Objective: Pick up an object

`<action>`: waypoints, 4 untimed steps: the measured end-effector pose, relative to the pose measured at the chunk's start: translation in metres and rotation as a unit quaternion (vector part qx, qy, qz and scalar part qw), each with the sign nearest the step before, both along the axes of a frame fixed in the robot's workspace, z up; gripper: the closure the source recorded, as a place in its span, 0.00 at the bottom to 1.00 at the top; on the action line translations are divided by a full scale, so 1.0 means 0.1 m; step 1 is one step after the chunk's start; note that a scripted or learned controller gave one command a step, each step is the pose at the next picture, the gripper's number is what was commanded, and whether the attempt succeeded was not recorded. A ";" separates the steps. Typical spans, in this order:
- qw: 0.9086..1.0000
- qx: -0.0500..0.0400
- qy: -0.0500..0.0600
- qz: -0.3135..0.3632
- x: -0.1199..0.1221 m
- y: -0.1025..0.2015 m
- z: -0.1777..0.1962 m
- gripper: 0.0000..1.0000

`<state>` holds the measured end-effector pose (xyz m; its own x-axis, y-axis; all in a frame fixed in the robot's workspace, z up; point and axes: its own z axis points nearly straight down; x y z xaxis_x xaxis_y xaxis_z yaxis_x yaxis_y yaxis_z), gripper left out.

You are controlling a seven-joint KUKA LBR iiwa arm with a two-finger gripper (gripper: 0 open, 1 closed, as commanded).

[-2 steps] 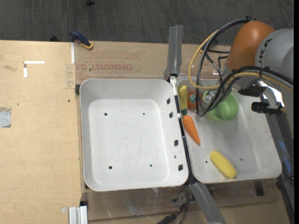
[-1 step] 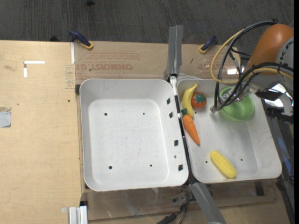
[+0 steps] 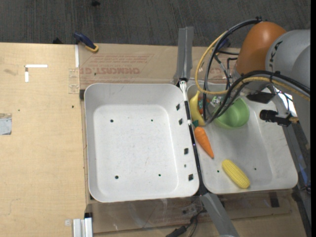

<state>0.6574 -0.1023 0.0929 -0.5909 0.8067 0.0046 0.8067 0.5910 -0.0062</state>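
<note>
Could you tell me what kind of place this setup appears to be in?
Probably a robotics lab: a grey cabled robot arm reaches over two shallow white plastic bins on a wooden bench, with toy food, an orange plastic carrot and yellow corn cob.

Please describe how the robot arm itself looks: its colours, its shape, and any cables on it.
The arm has rounded light grey segments, with an orange band around one joint. A grey segment carries dark lettering near the edge. Black and yellow cables loop loosely from it down toward the right bin. A small black fitting sticks out at its side.
</note>
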 end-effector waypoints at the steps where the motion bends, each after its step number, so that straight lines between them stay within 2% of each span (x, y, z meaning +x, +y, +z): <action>1: 0.993 0.000 -0.005 0.120 -0.96 -0.44 0.00 0.00; 2: 0.992 0.008 0.002 0.125 -0.24 -0.94 -0.01 0.00; 3: 0.985 0.000 -0.006 0.173 -0.43 -0.05 0.00 0.00; 4: 0.999 -0.002 -0.005 -0.034 -0.14 -0.40 0.00 0.00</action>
<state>0.6435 -0.1424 0.0930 -0.5347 0.8450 -0.0046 0.8450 0.5348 0.0008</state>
